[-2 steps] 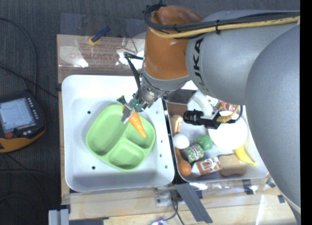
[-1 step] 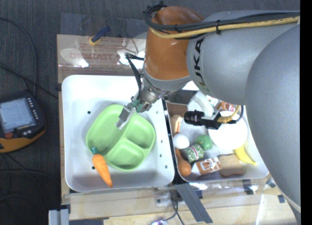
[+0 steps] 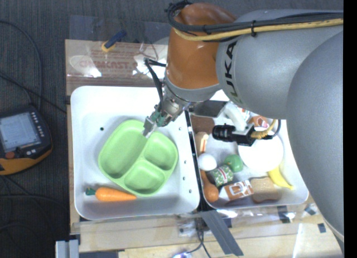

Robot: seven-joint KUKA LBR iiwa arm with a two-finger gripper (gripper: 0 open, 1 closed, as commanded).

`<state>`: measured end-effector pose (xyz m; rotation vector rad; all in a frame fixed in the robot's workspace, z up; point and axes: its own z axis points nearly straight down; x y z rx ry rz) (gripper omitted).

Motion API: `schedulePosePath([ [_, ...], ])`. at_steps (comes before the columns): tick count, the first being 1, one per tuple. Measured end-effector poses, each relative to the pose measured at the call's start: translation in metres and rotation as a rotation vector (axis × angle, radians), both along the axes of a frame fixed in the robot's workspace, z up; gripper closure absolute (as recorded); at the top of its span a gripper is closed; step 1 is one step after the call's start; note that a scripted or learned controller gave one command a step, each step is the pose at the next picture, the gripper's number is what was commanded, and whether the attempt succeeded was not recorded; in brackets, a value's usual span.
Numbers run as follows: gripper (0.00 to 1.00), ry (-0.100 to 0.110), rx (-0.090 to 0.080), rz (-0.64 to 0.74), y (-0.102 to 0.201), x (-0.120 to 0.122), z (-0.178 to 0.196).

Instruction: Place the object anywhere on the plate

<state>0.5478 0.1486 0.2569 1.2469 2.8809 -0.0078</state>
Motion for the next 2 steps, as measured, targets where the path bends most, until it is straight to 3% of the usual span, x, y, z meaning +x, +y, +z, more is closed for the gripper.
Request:
schedulePosePath([
  [1,1.00,0.002,0.002,-0.061,0.003,0.005,-0.008],
  [2,1.00,-0.002,0.003,0.217,-0.041,0.020,0.031],
])
